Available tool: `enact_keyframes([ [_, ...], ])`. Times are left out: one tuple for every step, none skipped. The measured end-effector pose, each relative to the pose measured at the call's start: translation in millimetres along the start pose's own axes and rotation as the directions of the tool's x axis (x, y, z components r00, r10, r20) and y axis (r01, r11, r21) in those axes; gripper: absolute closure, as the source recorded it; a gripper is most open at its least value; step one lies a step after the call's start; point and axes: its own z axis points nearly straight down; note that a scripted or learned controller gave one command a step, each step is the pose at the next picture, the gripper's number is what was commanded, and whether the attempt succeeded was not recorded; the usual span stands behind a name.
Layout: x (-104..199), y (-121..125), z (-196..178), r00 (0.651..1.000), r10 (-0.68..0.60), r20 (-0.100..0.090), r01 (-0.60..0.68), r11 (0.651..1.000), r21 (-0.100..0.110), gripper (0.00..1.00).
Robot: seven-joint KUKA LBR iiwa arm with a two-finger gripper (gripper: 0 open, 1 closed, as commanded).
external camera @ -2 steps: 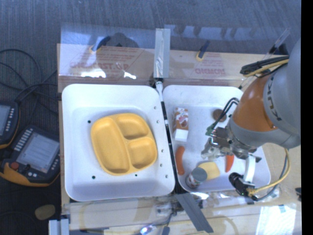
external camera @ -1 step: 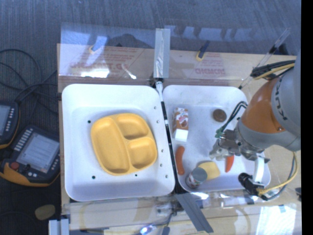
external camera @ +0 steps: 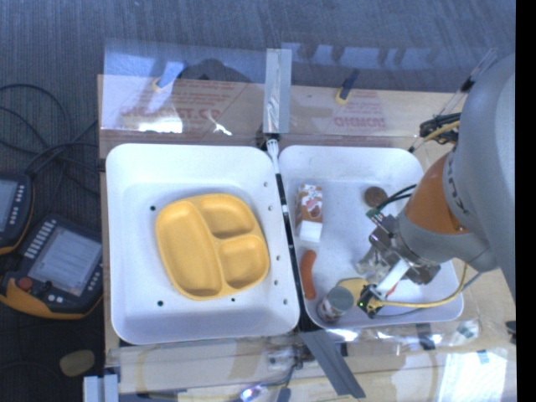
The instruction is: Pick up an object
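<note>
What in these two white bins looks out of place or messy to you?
Nothing looks broken or spilled. The yellow divided tray lies askew in the left bin. In the right bin, small items lie scattered: a red-and-white packet, an orange sausage-like piece, a brown disc and a grey round thing.

Red print on the cardboard (external camera: pixel 180 111) is unreadable.

Dark ribbed carpet (external camera: pixel 209 11); wooden bench (external camera: pixel 201 111); black cables (external camera: pixel 42 115) and handheld control pendants (external camera: pixel 54 266) at left.
</note>
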Motion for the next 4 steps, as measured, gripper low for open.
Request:
enact_keyframes([
  [61,-2,-92,0.991,0.131,0.014,-0.131,0.991,0.003,1.0],
  [52,13,-95,0.957,0.29,0.016,-0.29,0.957,0.002,1.0],
  [55,37,-6,0.964,0.267,0.014,-0.267,0.964,0.002,1.0],
  [115,9,-91,0.998,0.055,0.013,-0.055,0.998,0.005,1.0],
])
